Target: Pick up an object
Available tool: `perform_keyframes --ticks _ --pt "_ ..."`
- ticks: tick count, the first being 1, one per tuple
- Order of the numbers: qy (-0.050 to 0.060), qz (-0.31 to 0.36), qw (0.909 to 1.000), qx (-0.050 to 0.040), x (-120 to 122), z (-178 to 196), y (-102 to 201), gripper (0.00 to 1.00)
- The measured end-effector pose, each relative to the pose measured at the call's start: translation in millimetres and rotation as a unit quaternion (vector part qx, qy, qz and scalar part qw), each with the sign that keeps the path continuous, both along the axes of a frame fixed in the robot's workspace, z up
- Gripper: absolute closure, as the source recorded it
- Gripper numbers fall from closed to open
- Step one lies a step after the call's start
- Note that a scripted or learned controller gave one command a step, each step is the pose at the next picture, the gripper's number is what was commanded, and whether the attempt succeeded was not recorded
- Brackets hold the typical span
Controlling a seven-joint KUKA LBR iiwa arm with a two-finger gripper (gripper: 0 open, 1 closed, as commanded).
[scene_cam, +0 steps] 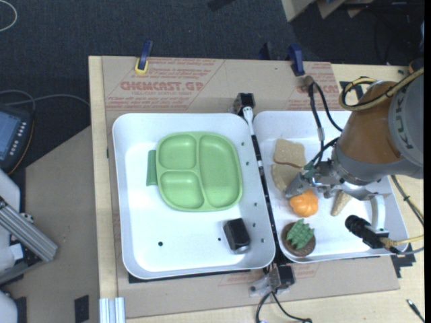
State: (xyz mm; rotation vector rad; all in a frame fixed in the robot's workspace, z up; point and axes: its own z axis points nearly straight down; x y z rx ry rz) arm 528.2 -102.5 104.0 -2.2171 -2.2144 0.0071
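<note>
End effector low in right bin, right of frame centre; finger state cannot be told. Orange ball just below it, contact unclear. Tan sponge pieces to upper left. Small potted plant below the ball. Green divided plate and black block in left bin.

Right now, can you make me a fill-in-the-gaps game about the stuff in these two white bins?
1. The green plastic divided plate has ___ compartments.
2. The small black block lies in the ___ bin.
3. The round orange ball lies in the right white bin, just above the little potted ___ plant.
4. The arm's end effector hangs over the ___ bin.

Missing words: three; left; green; right
</note>
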Motion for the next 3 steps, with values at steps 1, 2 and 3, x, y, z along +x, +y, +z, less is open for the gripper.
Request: perform_keyframes --ticks 1,2,3 --pt "-0.002 0.000 1.0000 -0.0001 -1 -21 1 0.00" --pt "-0.005 0.000 1.0000 -0.0010 1 -8 0 1.00" --pt "-0.006 0.001 1.0000 -0.0021 3 35 -4 1.00"
